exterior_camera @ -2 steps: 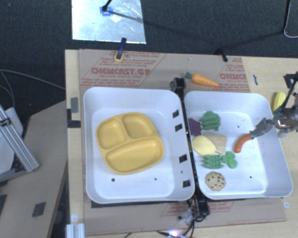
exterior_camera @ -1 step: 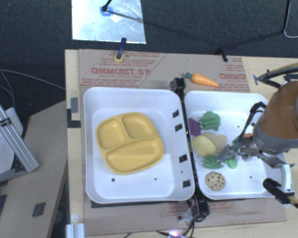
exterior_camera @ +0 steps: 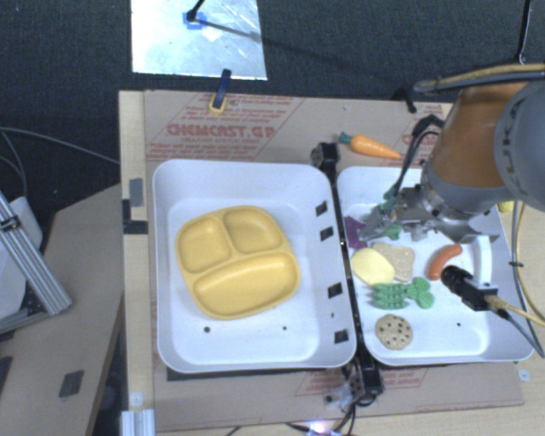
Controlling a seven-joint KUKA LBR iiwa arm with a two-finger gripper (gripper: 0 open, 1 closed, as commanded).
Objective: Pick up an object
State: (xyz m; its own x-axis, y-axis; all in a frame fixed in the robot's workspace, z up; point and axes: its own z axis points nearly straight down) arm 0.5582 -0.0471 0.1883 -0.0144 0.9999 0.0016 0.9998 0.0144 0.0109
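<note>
Logged gripper (exterior_camera: 388, 223) low over right bin (exterior_camera: 454, 330), grip state impossible to tell. Logged yellow toy food (exterior_camera: 371, 264) near it: pale, smooth, rounded, touching tan bread slice (exterior_camera: 402, 256), by bin's left wall.

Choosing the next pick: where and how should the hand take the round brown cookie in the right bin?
Probably across its rim, from straight above. The round brown cookie lies flat on the right white bin's floor, apart from the green knobbly toy, with its edge free all round.
</note>
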